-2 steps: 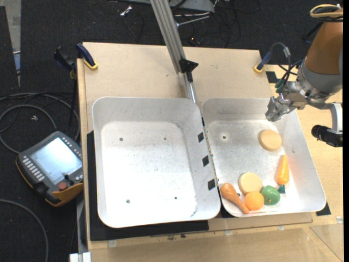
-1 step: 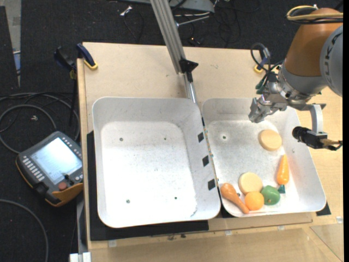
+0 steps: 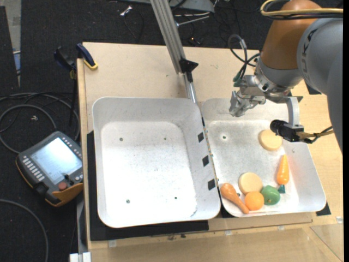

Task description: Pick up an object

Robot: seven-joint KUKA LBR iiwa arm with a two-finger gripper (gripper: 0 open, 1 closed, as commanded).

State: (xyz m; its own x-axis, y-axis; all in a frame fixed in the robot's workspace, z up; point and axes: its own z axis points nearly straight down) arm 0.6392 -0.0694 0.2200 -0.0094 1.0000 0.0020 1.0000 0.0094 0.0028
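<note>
My gripper point(image 3: 238, 109) hangs over the far edge of the right bin point(image 3: 234, 146), with nothing visible between its fingers. In that bin lie a pale round disc point(image 3: 270, 140) at the right, an orange carrot point(image 3: 282, 170) below it, a second pale disc point(image 3: 250, 182), an orange ball point(image 3: 254, 201), a green piece point(image 3: 270, 194) and another carrot point(image 3: 233, 196) by the front left corner. All of these lie well in front of the gripper.
The left bin point(image 3: 144, 157) sits beside the right one. A metal pole point(image 3: 169, 29) slants up from the gap between the bins. A teach pendant point(image 3: 52, 168) lies on the floor at left. Cables trail behind the bench.
</note>
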